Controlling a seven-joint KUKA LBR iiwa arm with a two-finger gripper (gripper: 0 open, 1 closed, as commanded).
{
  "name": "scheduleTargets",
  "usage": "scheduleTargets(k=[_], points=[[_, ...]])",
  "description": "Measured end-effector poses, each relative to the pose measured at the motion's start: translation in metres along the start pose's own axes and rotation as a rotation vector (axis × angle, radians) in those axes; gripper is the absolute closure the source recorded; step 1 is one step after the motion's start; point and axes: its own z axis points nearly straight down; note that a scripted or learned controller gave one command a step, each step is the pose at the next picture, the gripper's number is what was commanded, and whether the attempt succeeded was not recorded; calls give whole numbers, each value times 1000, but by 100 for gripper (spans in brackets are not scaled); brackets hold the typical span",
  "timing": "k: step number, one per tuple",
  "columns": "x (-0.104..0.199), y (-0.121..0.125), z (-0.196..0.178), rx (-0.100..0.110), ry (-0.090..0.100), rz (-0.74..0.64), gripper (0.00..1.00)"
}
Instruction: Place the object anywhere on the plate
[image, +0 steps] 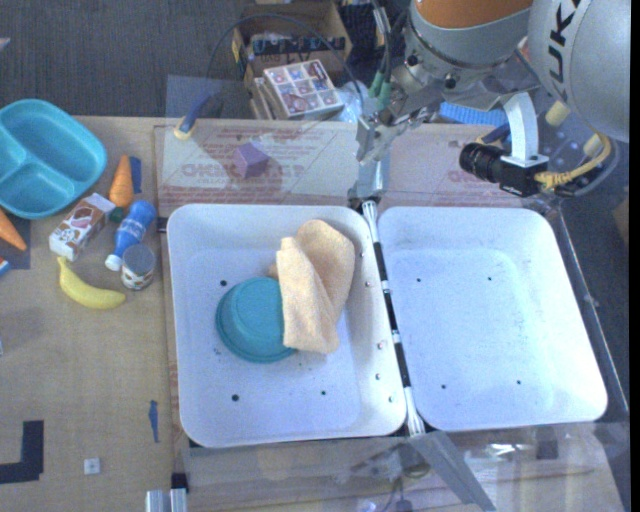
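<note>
Gripper (368, 160): hangs above the bench at 12 o'clock of the seam between the 2 bins, clear of both; nothing sits between its fingers, and whether they are spread or pinched I cannot tell from this angle.

Arm (470, 30): grey, orange band above the wrist, reaching in from 2 o'clock; raised, so the bins lie open to the camera.

Left bin (200, 400): holds the plate and the cloth.

Plate (250, 320): small, round, teal, lying flat near the bin's middle.

Cloth (315, 285): yellow, folded, limp; this I take to be the task's object. Its lower part drapes over the plate's 3 o'clock edge, and its upper part trails toward 1 o'clock onto the bin floor.

Task state: judged from how things lie, the cloth is on the plate, though only partly, which the wording "anywhere" would seem to allow.

Right bin (490, 390): white floor with a few dark holes.

Bench clutter, 9 to 10 o'clock of the left bin: banana (88, 288), small can (138, 267), blue bottle (133, 232), carton (82, 225), carrot (121, 182), blue divided tray (45, 155); all well apart from the bins, so out of the arm's way.

Purple block (251, 158): on the board at 12 o'clock of the left bin.
</note>
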Motion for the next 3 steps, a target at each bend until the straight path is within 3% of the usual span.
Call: scheduleTargets(k=[1,2,3], points=[[0,0,0,0,0,0,0],[0,0,0,0,0,0,0],[-28,-50,25,0,5,-508,0]])
